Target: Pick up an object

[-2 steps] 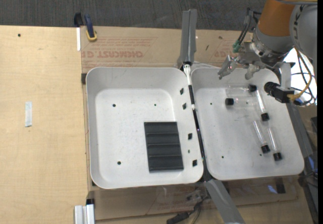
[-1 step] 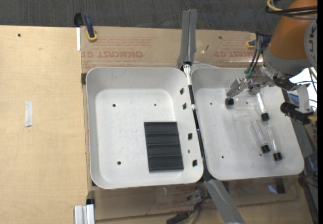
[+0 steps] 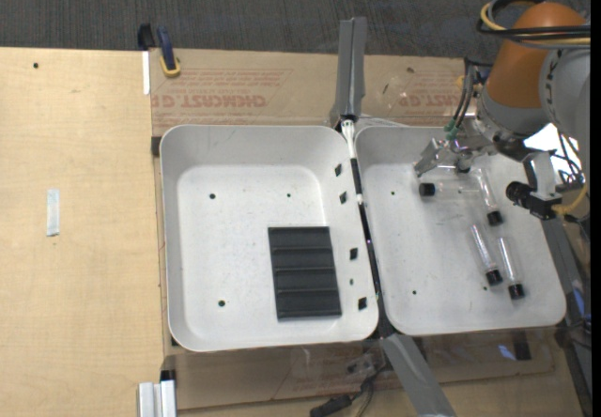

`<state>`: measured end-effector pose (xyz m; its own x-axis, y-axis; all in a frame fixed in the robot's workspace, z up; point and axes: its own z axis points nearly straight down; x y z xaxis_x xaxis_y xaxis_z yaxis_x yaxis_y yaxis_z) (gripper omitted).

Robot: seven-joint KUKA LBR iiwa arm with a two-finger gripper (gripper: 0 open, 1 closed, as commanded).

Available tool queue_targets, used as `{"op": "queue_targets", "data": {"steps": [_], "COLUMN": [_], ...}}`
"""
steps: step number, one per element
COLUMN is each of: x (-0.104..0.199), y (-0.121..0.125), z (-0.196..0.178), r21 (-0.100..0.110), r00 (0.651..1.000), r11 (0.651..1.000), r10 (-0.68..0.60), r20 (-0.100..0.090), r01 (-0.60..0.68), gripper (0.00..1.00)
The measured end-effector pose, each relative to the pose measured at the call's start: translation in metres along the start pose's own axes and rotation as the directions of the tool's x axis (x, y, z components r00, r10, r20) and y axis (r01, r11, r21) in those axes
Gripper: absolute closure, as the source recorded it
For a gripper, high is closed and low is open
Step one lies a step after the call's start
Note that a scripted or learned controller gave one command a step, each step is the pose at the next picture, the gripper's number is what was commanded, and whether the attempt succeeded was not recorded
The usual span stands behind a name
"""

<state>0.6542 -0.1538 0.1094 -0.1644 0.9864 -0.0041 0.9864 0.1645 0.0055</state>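
My gripper [image 3: 449, 160] hangs over the far part of the right bin [image 3: 423, 302], below the arm's orange band [image 3: 528, 63]. Just under and beside it lie a small black cap [image 3: 427, 189] and a clear tube [image 3: 486, 197] with a black end. Two more clear tubes with black caps [image 3: 485, 256] [image 3: 509, 268] rest side by side nearer the bin's front right. A black ribbed rectangular block [image 3: 304, 271] lies flat in the left bin [image 3: 197, 218], far from the gripper. Nothing visibly sits between the gripper's tips.
A grey divider post [image 3: 351, 68] stands at the back between the bins. Cardboard [image 3: 225, 91] lines the bench behind them, with a blue clamp [image 3: 165, 51] at its left corner. A wooden tabletop [image 3: 75, 218] stretches left of the bins.
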Motion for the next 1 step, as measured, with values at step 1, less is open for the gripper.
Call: {"op": "queue_targets", "data": {"steps": [1], "x": [0.0053], "y": [-0.0554], "z": [0.0173], "r21": [0.006], "r00": [1.0], "r11": [1.0], "r10": [-0.023], "r20": [-0.004], "r01": [0.023], "gripper": [0.0]}}
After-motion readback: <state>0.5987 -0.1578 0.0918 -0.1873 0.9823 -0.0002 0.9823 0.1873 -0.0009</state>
